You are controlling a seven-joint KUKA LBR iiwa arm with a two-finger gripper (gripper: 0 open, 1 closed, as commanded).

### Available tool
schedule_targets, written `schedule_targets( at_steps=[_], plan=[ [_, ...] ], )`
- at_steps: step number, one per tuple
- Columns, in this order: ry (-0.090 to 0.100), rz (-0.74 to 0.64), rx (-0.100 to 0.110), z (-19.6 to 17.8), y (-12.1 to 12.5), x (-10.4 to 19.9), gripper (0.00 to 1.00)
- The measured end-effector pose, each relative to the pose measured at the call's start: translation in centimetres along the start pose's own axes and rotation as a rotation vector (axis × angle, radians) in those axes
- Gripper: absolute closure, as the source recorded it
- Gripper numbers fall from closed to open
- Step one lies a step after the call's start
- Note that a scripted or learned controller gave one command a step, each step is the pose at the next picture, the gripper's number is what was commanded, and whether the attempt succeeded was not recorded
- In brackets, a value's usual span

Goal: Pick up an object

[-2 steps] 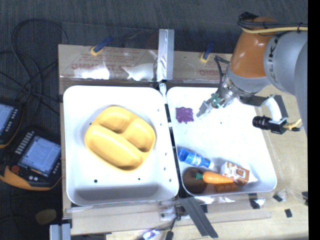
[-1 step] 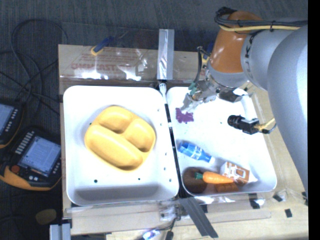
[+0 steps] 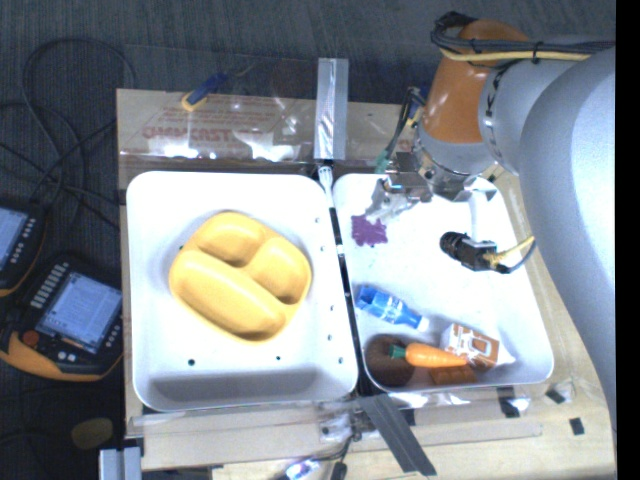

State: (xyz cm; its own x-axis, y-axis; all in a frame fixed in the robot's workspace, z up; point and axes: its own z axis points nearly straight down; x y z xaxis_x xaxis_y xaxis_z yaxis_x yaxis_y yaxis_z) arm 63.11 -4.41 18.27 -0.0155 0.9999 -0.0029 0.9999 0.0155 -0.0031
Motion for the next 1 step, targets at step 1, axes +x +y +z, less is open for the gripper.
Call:
schedule_targets(
  at_steps=[1],
  plan=[
    [-0.001, 0.000, 0.000, -0.02, 0.01, -0.02, 0.00]
  ],
)
